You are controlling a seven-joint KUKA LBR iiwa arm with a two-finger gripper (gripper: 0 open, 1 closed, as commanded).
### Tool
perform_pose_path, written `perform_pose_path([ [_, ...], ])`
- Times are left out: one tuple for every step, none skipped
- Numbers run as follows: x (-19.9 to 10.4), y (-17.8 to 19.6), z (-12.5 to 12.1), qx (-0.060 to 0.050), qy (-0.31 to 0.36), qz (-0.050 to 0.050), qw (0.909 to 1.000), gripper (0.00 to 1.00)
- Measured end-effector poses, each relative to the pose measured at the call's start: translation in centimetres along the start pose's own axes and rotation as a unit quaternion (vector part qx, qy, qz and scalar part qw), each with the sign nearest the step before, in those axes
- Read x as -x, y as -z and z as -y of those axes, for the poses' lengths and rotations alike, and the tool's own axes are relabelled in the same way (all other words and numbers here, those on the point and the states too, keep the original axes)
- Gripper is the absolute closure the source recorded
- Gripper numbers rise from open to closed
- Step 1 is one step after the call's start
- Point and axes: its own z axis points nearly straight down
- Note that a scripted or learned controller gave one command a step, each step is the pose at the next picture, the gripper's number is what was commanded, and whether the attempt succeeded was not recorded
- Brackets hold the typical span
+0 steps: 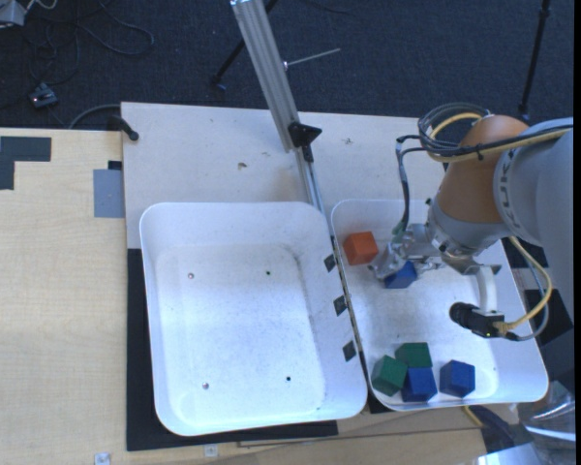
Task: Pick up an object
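Nearest, along the front edge of the right-hand shallow white bin (pixel 523 381), four small cubes sit bunched together: a dark green cube (pixel 390 373) at the left, a second green cube (pixel 413 355) just behind it, a blue cube (pixel 419 384) touching both, and another blue cube (pixel 457 378) just beside that one to the right. The left-hand shallow white bin (pixel 232 318) lies alongside, its wall close against the right bin's wall, with small dark specks on its floor.

Farther back in the right bin, the two-finger tool (pixel 399 264) hangs low over the bin floor, reaching in from the right. A small dark blue cube (pixel 401 277) sits right at its tip, partly covered by it; whether the tool is open, closed, or gripping that cube cannot be told from this slant. Just beside it to the left, an orange cube (pixel 360 248) rests near the bin's back left corner, apart from the tool.

Behind the tool rises the grey arm with its orange band (pixel 484 163), cables looping around it. Beyond the bins, a slanted grey metal rail (pixel 271 71) crosses the pale counter (pixel 203 158).
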Motion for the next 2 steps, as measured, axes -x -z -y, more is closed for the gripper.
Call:
perform_pose_path([
  [-8.6,9.5,0.9,0.003,0.006,-0.001,1.0,1.0],
  [-15.1,8.9,5.5,-0.003,0.006,-0.001,1.0,1.0],
])
